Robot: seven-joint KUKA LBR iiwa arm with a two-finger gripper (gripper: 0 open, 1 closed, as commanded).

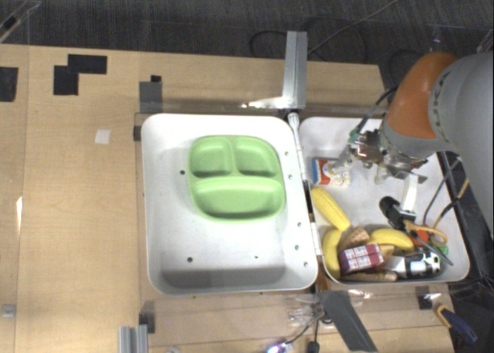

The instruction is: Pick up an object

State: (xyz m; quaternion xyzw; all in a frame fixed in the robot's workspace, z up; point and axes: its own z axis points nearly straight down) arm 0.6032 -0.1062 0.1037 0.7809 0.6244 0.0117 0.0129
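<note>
My gripper [364, 151] hangs over the upper middle of the right bin [309, 131], below the arm's orange band. A small red, white and blue packet [327, 173] lies just left of and below it. Whether the gripper touches the packet is unclear. A yellow corn cob [328, 206] lies along the bin's left wall. Lower down are a banana [390, 238], a second yellow fruit [331, 252], and a maroon snack bar [361, 257] on top of them.
The left bin [166, 266] holds a green divided plate [234, 176]. A black-and-white item [425, 265] and an orange-tipped piece [424, 232] crowd the right bin's lower right corner. A metal post [296, 66] stands behind the bins' shared wall.
</note>
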